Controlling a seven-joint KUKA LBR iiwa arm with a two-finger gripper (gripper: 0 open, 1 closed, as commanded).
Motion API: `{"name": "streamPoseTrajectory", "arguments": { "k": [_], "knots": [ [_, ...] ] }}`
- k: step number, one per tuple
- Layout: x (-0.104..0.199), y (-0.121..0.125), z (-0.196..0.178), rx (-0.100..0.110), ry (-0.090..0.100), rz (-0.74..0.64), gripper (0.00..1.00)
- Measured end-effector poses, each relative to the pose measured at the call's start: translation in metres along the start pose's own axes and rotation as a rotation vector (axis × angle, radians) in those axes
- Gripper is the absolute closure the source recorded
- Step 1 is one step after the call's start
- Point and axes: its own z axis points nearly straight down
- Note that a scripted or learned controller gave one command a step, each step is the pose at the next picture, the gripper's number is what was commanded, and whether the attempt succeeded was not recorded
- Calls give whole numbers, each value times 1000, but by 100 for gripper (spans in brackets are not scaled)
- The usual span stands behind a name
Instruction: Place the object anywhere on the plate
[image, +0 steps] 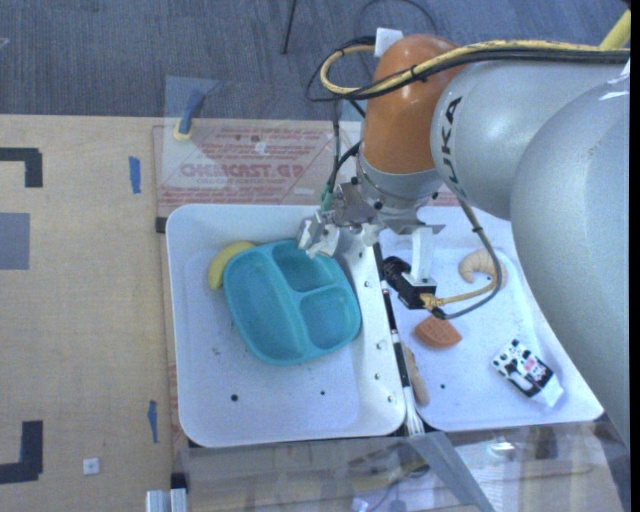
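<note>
Reaching in from the right, the big grey arm with its orange band bends down over the middle of the table, where two shallow white bins sit side by side. The left bin holds a teal plate with three compartments, lying tilted near the bin's upper middle. A yellow banana peeks out from behind the plate's upper left edge, touching it or just beside it. The gripper hangs just over the plate's upper right rim, near the wall between the bins; I cannot tell from here whether its fingers are apart or together, or whether anything sits between them.

In the right bin lie a pale croissant-shaped piece near the top, an orange rounded piece by the middle, and a small black-and-white patterned object lower right, all well apart from each other.
</note>
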Motion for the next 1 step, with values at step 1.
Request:
{"name": "streamPoseTrajectory", "arguments": {
  "k": [1],
  "knots": [
    [49, -29, -27, 3, 2, -359, 0]
  ]
}}
